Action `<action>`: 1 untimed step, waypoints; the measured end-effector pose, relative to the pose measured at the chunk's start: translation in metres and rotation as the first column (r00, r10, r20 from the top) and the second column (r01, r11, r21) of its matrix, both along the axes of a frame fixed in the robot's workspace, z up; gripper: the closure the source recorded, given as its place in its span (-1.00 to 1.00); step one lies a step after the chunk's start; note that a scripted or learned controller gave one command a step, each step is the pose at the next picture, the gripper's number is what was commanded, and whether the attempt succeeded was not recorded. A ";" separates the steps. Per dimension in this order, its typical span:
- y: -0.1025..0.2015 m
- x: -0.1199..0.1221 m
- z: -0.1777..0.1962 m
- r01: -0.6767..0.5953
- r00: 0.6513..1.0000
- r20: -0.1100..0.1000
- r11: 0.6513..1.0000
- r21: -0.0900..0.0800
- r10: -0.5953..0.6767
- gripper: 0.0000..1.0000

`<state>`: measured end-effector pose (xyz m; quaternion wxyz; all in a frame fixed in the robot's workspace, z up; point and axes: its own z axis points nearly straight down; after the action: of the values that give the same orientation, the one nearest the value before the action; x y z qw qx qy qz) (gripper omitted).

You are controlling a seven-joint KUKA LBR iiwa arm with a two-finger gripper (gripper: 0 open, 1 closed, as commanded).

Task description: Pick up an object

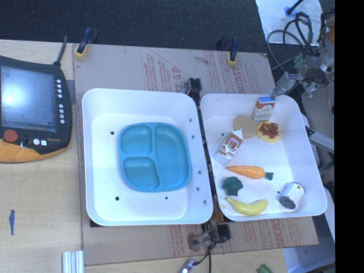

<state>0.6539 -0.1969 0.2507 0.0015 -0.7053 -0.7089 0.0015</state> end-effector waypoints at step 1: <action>0.076 -0.041 -0.095 -0.002 1.000 -0.002 1.000 0.000 0.002 -1.00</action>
<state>0.6126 -0.1209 0.1556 0.0022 -0.7047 -0.7095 0.0021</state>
